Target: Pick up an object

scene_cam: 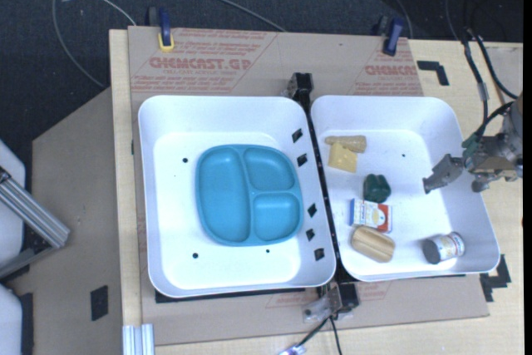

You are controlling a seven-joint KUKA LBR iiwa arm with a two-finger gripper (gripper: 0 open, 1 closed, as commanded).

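- gripper (457, 179) over right edge of right bin (465, 137), fingers spread wide, holding nothing
- small jar (443, 248) lying on its side in right bin's near-right corner, closest to gripper
- dark green item (376, 187) mid-bin; small red-and-white box (371, 215) just below it; tan bread-like piece (371, 244) touching the box's near edge
- pale yellow block (343, 152) toward the bin's far-left side
- left bin (158, 179) holds blue divided plate (248, 194), centred
- both bins on the worktop (125, 137), side by side
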